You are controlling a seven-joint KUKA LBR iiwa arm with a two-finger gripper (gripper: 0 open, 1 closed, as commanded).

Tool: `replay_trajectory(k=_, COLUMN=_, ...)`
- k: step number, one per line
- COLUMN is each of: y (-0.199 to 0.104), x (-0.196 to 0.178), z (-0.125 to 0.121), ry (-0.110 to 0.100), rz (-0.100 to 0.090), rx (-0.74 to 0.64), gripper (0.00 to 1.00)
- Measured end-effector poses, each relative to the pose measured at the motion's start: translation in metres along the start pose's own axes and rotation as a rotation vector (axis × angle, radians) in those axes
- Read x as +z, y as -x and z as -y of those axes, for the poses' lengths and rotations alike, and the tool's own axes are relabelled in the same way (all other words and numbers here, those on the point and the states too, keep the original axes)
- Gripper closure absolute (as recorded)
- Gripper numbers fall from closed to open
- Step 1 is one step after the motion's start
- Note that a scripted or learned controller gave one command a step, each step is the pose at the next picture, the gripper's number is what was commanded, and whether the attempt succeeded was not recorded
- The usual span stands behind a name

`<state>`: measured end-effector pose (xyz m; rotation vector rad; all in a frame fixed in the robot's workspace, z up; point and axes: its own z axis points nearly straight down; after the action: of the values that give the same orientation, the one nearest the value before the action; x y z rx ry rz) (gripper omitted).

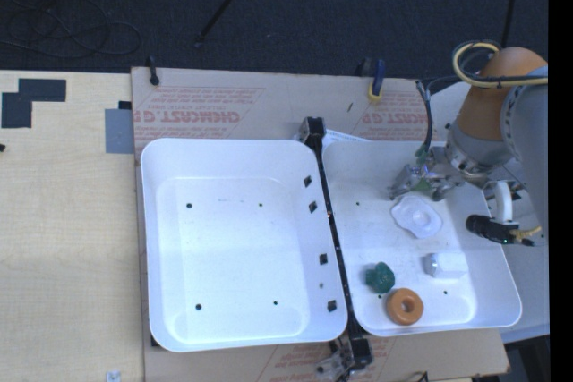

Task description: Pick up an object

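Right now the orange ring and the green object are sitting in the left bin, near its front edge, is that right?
Not quite. The orange ring and the green object sit near the front edge of the right bin, not the left bin, as the camera view shows. They lie side by side there, the ring slightly nearer the front.

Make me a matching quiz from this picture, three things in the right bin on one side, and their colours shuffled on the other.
Things:
1. ring
2. lump
3. cup

Colours:
A. clear
B. orange
C. green

Pairs: 1-B, 2-C, 3-A. All three lie in the right bin, the cup nearest the gripper.
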<state>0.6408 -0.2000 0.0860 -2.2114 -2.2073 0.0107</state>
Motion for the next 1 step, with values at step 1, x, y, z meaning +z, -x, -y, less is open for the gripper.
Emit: replay_trajectory(k=1, y=0.0135, x=0.0005, z=0.0887, ry=0.009, rz=0.007, rx=0.002, gripper=0.00)
